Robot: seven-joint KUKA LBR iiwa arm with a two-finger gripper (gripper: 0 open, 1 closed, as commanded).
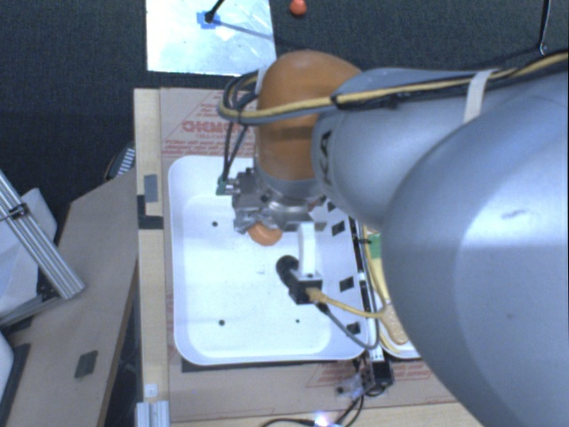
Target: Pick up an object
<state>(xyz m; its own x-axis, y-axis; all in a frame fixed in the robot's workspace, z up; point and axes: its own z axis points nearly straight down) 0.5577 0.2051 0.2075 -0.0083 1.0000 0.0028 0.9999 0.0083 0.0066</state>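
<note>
Surroundings: bulky grey arm with orange wrist band point(298, 105) reaching in from the right, hiding most of the right-hand bin and draped with yellow and black cables point(356, 96). Brown cardboard sheet point(191, 123) under the bins on the table. Silvery reflective sheet point(209, 25) beyond, with a small red ball point(298, 6) beside it.

Containers: shallow white plastic bin point(200, 327), left; holds one item.

Task item: small rounded orange object point(264, 234), lying in the bin's upper middle, partly hidden directly under the end effector point(267, 216).

End effector: opening cannot be told; grasp not confirmed.
</note>
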